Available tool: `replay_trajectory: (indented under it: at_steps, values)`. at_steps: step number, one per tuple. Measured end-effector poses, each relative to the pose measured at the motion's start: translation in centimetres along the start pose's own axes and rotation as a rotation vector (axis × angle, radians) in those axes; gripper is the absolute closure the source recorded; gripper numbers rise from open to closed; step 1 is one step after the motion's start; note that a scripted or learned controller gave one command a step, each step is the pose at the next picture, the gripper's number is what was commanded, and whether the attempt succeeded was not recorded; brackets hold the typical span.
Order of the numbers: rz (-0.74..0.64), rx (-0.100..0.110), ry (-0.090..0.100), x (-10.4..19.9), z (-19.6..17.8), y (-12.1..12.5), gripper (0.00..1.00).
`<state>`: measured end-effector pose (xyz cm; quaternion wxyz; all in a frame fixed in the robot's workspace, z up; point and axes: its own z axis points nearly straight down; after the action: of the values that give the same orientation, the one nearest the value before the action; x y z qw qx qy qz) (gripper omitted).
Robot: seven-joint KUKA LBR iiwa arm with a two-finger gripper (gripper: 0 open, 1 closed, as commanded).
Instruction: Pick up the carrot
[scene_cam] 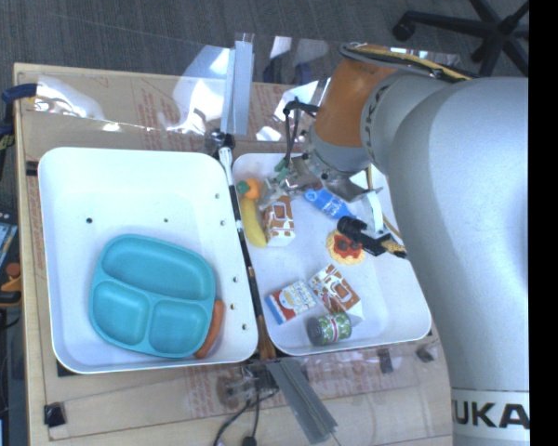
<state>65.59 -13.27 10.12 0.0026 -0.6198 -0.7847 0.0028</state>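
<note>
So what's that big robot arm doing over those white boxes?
The grey arm is reaching down into the right bin, near its top-left corner. Its gripper hangs close to a small orange carrot and a yellow banana, among other toy food. I can't see it holding anything yet. The left bin has a blue divided plate in it.

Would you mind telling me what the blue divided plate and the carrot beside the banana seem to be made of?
The blue divided plate looks like molded plastic: one even turquoise, rounded compartments, a soft sheen. The carrot, beside the banana, is likely toy plastic, given its flat orange body and green tip, though it is too small to be sure.
</note>
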Motion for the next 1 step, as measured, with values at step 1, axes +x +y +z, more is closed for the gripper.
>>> replay_trajectory:
  at_steps: [1]
  values:
    - [0.163,-0.016,-0.001,4.03,0.75,-13.86,1.0]
